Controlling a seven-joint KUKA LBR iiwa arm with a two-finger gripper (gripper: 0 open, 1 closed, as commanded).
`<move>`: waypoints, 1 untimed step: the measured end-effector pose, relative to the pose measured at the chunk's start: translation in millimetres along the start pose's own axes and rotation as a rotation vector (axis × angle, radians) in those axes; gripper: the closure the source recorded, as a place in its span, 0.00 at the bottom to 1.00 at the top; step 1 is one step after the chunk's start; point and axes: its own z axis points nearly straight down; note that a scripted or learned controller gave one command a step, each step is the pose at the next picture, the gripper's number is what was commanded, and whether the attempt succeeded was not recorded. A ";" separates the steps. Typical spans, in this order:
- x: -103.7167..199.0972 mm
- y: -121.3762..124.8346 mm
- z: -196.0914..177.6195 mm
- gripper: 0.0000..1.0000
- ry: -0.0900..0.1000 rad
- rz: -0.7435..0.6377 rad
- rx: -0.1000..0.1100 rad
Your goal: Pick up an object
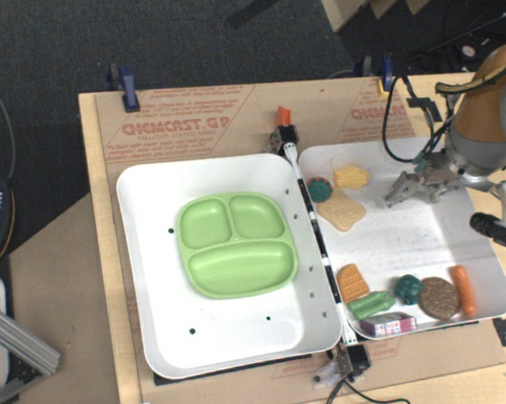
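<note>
Brown cardboard on the bench [227, 111] reads "CHEMCAST GP". The left bin [154, 276] holds a green plate [236, 244]. In the right bin [468, 248], the gripper [402, 191] hangs over bare floor; I cannot tell its state. An orange carrot [462, 291] points up-down at the near right corner.

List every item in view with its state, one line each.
end effector: low over the right bin, nothing seen held
green divided plate: flat in the left bin, compartments bare
cracker: lying flat, right bin
yellow piece: lying by the bin's far wall
carrot: lying by the near right corner
brown patty: lying flat
</note>
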 end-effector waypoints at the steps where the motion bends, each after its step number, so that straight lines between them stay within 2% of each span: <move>1: 62.5 54.8 -78.6 0.00 -0.002 -0.002 -0.007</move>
